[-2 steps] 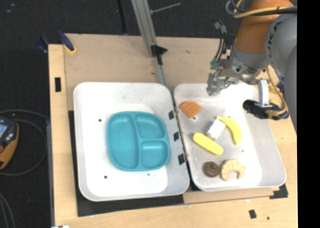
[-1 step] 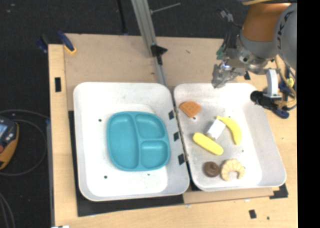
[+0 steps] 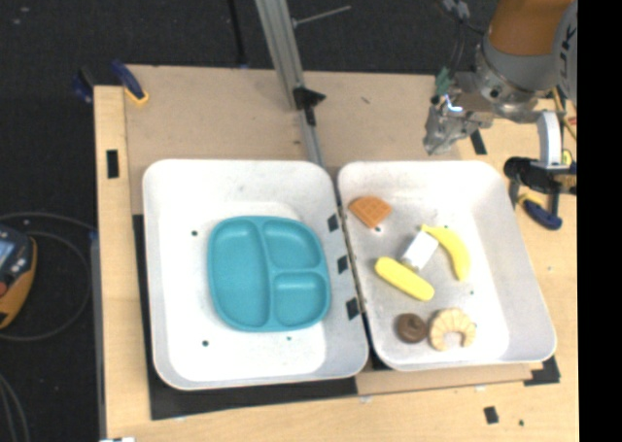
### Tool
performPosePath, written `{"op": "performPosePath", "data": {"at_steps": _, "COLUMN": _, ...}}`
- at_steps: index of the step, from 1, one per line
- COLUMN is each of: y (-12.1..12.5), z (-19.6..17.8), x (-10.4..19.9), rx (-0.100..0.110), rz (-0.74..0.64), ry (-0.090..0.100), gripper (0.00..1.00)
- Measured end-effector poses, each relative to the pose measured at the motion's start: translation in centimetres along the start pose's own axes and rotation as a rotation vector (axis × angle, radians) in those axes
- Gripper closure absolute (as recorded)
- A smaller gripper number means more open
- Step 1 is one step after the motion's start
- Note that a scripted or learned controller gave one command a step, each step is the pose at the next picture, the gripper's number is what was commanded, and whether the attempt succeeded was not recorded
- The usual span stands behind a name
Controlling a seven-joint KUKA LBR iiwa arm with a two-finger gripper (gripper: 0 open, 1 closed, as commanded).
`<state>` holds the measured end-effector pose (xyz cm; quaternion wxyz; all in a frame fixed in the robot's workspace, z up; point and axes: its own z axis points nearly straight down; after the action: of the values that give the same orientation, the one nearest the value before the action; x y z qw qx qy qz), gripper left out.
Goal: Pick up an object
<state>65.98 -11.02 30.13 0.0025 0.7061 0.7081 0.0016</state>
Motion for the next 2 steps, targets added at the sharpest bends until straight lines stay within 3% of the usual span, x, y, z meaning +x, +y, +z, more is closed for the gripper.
{"op": "performPosePath", "data": {"at_steps": 2, "y": -4.0, "z": 1.6, "x": 9.5, "rx": 0.005, "rz": -0.004, "ry": 0.002, "gripper": 1.0}}
